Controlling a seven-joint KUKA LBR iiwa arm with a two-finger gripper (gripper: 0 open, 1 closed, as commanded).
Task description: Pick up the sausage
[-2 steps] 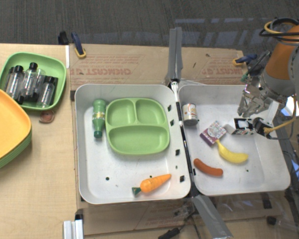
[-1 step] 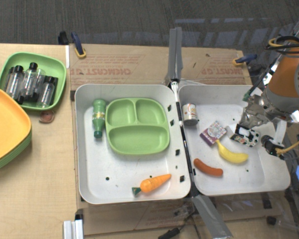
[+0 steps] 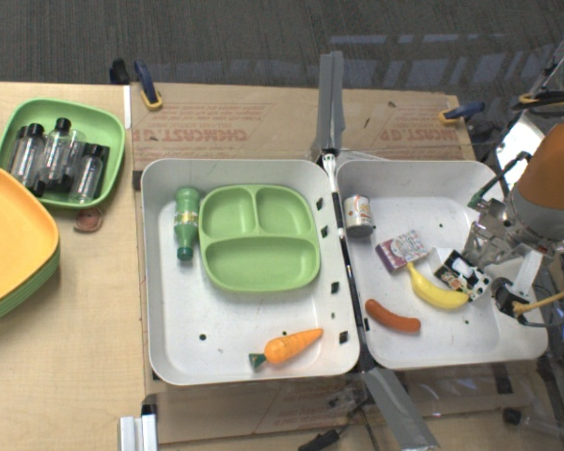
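Two bins: left bin [image 3: 160, 280] carries a green tray [image 3: 259, 238], bottle [image 3: 186, 221] and carrot [image 3: 288, 347]; right bin [image 3: 432, 346] carries the target.
Sausage [image 3: 393, 316]: lies flat near the right bin's front-left, just beside the banana [image 3: 434, 287], apart from the can [image 3: 358, 213].
Gripper [image 3: 470, 275]: low at the banana's right end; finger state cannot be told.
Advice: shift left and forward, centre over the sausage, straddle its short axis, stay clear of the banana.
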